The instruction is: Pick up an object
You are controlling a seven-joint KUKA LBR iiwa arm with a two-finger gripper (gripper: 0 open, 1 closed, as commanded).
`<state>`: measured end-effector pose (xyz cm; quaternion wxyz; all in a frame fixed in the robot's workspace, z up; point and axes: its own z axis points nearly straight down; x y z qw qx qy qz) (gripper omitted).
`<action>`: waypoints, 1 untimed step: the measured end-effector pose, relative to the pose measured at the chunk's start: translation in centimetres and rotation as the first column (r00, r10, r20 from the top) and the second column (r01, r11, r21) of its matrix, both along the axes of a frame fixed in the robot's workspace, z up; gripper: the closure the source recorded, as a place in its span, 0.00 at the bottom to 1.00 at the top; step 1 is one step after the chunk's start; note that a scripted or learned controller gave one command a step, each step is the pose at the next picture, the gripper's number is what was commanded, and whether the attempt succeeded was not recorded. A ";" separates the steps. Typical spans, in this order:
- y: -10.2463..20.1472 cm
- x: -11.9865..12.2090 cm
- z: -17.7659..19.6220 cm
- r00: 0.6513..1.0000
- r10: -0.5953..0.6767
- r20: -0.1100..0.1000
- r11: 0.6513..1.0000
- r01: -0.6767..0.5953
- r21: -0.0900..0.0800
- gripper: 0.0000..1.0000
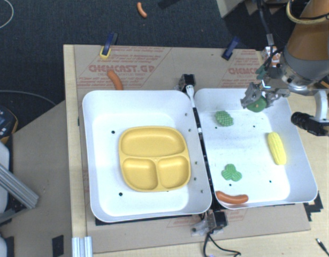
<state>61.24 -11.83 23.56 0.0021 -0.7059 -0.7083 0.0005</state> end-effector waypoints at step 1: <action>4.4 -0.5 -1.5 1.000 0.000 0.000 1.000 0.000 0.000 1.00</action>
